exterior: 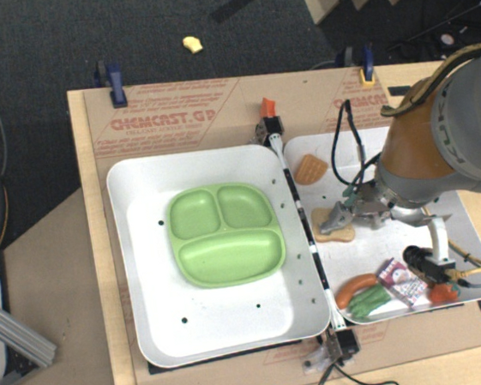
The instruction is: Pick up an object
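Tool over the tan bread-shaped toy in the right white bin (476, 212)

The metal two-finger tool (340, 217) hangs at that bin's left wall, its prongs spread, touching the tan bread-shaped toy (335, 233); a green three-compartment plastic plate (224, 234) lies in the left white bin (150, 310).

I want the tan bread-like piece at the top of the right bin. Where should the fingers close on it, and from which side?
Judging by its pose, come straight down on the tan piece, closing across its narrower width near the middle. It lies flat and alone on the right bin floor, nothing touching it. Its left edge sits near the divider wall, so keep a finger off that side. The gripper is just below it.
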Controlling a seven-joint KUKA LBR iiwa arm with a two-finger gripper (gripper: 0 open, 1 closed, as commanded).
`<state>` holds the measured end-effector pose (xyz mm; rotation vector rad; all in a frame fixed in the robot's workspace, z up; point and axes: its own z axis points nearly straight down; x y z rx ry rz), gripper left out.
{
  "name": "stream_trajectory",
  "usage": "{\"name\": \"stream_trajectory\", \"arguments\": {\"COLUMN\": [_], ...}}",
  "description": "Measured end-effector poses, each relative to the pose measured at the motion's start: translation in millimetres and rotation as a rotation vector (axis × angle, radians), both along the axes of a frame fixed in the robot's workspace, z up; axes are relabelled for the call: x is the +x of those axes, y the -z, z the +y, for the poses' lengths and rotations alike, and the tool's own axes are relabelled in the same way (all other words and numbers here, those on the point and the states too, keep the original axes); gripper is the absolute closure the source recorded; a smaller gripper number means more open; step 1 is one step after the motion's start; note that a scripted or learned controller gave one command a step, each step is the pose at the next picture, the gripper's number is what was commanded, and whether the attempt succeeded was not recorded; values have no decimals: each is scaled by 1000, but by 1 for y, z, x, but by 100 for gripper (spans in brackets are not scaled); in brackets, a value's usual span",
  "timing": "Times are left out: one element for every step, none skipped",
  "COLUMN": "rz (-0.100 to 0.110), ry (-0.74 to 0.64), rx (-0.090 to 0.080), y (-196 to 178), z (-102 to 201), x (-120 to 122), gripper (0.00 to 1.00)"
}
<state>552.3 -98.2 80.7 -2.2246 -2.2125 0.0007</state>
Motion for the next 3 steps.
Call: {"name": "stream_trajectory", "arguments": {"rz": [-12, -14, -4], "ry": [-5, -1, -5], "rx": [-3, -9, -3], "y": [-17, -106, -100], "z": [1, -58, -54], "x": [4, 3, 2], "gripper": [100, 100, 0]}}
